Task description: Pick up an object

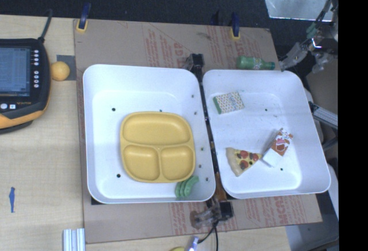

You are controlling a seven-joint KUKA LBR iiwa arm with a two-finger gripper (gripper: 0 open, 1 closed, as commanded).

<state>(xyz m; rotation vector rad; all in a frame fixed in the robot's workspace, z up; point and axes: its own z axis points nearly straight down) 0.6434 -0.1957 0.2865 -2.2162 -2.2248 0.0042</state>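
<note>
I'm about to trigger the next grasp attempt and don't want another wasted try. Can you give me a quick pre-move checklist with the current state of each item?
1. Targets in right bin: pizza slice, patterned block and small carton lie there: ok.
2. Targets spaced apart: pizza slice tip is close to the small carton, touching or not: cannot tell.
3. Left bin: yellow divided tray lies flat; green toy sits against the bin's near wall, hard to reach: not ok.
4. Gripper state: cannot tell.
5. Green bottle lies outside the bins: not ok as a target.

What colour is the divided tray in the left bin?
Yellow; the divided tray shows clearly in the camera view.
</note>
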